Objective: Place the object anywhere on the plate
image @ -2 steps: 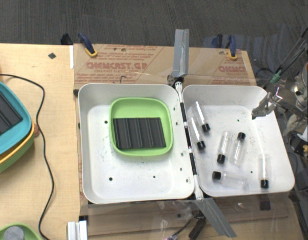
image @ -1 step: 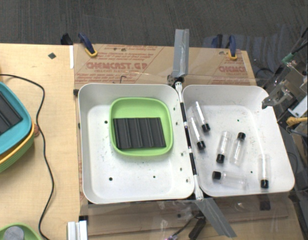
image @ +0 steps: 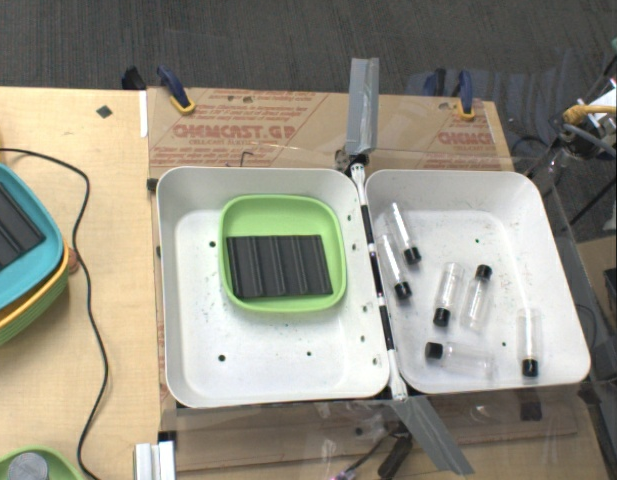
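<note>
A green square plate (image: 283, 220) sits in the left white bin (image: 188, 348), toward its back. A dark ribbed insert (image: 279, 266) lies flat on the plate. In the right white bin (image: 558, 268) lie several clear tubes with black caps: two near the divider (image: 400, 236) (image: 393, 271), two in the middle (image: 445, 293) (image: 478, 293), one at the front (image: 456, 356) and one at the right (image: 528, 340).
Brown cardboard (image: 248, 128) lies behind the bins, held by blue and yellow clamps (image: 175, 90). A stack of teal and yellow plates (image: 18, 258) sits on the wooden bench at the left, with a black cable (image: 88, 298) running past it.
</note>
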Action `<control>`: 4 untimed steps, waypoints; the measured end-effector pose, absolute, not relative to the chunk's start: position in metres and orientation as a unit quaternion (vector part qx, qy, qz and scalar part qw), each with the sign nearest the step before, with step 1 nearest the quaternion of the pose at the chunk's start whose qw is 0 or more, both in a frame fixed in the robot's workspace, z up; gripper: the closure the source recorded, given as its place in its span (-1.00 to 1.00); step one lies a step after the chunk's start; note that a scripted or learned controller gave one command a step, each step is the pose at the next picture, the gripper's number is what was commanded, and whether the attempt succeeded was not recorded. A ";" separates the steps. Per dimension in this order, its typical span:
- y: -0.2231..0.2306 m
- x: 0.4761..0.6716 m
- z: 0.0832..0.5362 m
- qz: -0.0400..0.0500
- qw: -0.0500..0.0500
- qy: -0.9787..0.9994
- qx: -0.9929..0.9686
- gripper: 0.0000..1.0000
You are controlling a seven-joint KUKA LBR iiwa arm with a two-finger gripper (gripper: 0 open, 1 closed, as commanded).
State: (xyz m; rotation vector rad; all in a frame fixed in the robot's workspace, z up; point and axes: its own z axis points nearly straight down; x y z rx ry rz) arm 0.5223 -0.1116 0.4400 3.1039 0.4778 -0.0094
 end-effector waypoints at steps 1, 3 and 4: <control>-0.084 0.520 0.305 -0.003 0.000 0.102 0.995 -1.00; -0.131 0.476 0.202 -0.005 -0.001 0.097 0.995 1.00; -0.131 0.476 0.203 -0.005 -0.001 0.097 0.995 -1.00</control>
